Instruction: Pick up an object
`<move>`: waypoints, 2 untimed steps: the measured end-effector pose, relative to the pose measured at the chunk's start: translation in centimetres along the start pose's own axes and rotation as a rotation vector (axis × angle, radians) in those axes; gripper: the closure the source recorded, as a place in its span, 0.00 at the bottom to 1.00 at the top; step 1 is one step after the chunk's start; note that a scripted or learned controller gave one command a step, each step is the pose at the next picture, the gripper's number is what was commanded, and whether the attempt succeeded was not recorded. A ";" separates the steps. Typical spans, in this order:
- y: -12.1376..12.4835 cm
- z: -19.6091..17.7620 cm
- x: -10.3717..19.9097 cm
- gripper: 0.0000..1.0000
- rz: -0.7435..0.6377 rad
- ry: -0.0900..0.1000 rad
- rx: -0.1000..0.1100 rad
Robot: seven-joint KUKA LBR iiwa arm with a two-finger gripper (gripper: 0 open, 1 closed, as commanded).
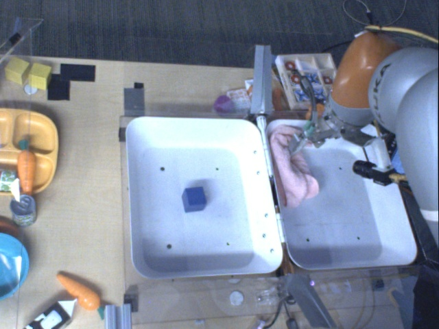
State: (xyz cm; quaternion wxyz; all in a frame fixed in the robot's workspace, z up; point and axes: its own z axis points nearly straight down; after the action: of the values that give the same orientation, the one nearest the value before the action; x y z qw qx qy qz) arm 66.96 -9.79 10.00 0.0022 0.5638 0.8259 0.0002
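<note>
The fingers press into the top of the pink cloth, but I cannot tell how far they are open or whether they have hold of it. The gripper hangs over the upper left corner of the right bin. The cloth lies along this bin's left wall. The left bin has a blue cube near its middle.
</note>
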 end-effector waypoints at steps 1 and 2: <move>0.4 -1.4 0.0 1.00 -0.005 -0.006 -0.011; 0.3 -1.3 0.2 0.00 -0.007 -0.002 -0.007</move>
State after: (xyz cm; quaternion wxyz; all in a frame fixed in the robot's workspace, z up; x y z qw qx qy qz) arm 67.18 -9.48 11.28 0.0050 0.5609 0.8279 0.0026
